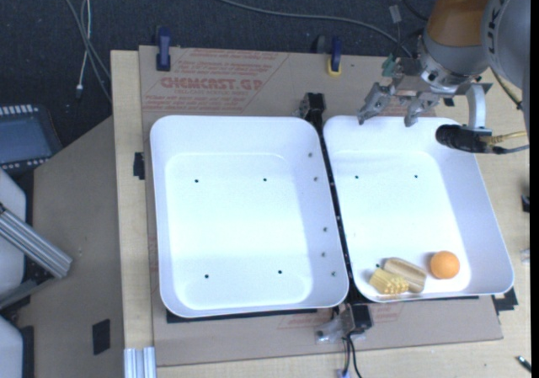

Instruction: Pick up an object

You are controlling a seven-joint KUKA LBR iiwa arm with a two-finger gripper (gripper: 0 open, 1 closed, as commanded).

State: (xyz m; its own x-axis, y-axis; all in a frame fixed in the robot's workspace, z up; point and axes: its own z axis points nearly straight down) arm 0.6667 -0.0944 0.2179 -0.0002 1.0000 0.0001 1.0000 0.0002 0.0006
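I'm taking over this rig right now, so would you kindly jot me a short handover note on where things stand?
Gripper: open, holding nothing, raised over the far edge of the right white bin.
Objects: a round orange ball, a tan oblong bread-like piece and a small yellow corn cob lie together at that bin's near edge, far from the gripper.
Done: nothing picked yet.
Left: travel to the near edge, descend on one object, close, lift.

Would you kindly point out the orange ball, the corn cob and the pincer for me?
orange ball (445, 264): camera view, centre of the ball.
corn cob (388, 283): camera view, middle of its yellow kernels.
pincer (390, 114): camera view, midway between its fingertips.
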